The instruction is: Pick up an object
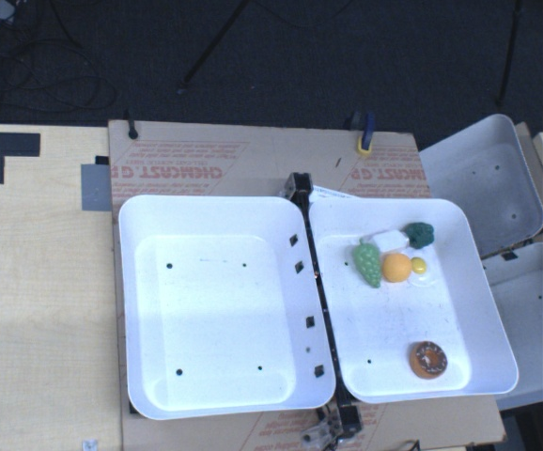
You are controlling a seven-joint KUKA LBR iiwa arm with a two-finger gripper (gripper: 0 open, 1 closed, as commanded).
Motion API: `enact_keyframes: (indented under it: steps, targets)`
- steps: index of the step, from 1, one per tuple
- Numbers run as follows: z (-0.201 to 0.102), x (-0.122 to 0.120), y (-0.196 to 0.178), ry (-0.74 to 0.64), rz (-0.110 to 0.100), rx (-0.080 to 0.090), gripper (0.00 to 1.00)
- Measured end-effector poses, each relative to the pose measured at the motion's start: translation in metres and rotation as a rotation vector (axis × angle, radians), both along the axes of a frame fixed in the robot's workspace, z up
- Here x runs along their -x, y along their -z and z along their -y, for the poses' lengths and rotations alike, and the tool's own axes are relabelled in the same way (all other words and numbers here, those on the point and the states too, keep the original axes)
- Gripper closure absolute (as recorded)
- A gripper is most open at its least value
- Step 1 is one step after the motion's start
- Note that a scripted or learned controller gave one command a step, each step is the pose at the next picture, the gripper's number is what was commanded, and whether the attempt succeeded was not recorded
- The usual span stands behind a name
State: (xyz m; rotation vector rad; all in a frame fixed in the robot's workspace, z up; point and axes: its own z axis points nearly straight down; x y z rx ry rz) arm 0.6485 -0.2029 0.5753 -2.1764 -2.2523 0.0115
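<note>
The right bin (478, 280) holds a cluster of small toy foods toward its back. A bunch of green grapes (368, 263) lies at the left of the cluster, touching an orange ball (396, 268). A white block (390, 241) sits behind them, and a dark green broccoli piece (420, 235) is at the cluster's right end. A fried egg with a yellow yolk (419, 269) lies just right of the orange ball. Apart from these, a brown doughnut (428, 359) rests near the bin's front right corner.
The left bin (135, 280) stands beside the right one, with a black clip strip (311, 289) along their shared rim. Both bins sit on a cardboard sheet (253, 163). A grey metal plate (483, 177) stands at the right. A yellow clamp (364, 144) is at the back.
</note>
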Motion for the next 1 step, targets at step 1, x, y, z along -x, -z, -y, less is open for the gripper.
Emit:
enact_keyframes:
  steps: [1]
  targets:
    - [0.0003, 0.0001, 0.0002, 0.000, -0.001, 0.000, 0.00]
